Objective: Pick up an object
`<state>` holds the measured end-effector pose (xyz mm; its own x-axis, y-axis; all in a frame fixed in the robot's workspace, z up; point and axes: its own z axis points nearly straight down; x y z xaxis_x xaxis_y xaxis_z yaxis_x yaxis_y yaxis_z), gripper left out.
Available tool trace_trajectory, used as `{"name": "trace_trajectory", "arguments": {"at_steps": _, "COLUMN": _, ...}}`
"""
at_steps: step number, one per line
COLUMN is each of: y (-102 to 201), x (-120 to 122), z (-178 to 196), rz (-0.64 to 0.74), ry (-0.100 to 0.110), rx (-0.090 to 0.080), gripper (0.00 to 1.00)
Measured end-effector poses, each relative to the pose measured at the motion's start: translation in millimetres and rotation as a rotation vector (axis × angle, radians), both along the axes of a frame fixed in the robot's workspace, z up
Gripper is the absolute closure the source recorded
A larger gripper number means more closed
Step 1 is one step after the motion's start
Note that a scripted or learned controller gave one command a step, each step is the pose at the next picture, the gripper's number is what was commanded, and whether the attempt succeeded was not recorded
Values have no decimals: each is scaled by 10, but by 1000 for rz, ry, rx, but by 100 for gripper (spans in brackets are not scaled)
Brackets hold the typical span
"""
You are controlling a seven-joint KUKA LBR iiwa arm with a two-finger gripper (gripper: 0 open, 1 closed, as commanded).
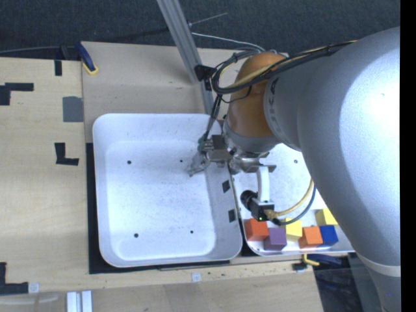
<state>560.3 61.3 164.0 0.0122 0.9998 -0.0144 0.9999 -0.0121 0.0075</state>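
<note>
Several small blocks lie in the near corner of the right bin: an orange-red block, a purple block, a yellow block, an orange block and a blue block. My gripper hangs low over the right side of the left bin, close to the wall between the two bins. It is well away from the blocks, up and to their left. I see nothing in it. The big grey arm hides most of the right bin.
A slanted aluminium pole rises behind the bins. A blue and yellow clamp sits at the bench's far left corner. Black tape marks dot the wooden bench on the left. Cables loop under the wrist.
</note>
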Motion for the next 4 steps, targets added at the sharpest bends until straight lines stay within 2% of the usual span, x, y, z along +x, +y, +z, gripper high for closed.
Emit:
{"name": "trace_trajectory", "arguments": {"at_steps": 1, "y": -576, "x": -428, "z": 366, "rz": 6, "ry": 9, "rx": 12, "gripper": 0}}
{"name": "trace_trajectory", "arguments": {"at_steps": 2, "y": -395, "x": 186, "z": 273, "rz": 15, "ry": 7, "rx": 14, "gripper": 0}}
{"name": "trace_trajectory", "arguments": {"at_steps": 3, "y": -1014, "x": 107, "z": 278, "rz": 7, "ry": 10, "rx": 11, "gripper": 0}}
{"name": "trace_trajectory", "arguments": {"at_steps": 4, "y": -1466, "x": 279, "z": 278, "rz": 10, "ry": 8, "rx": 12, "gripper": 0}}
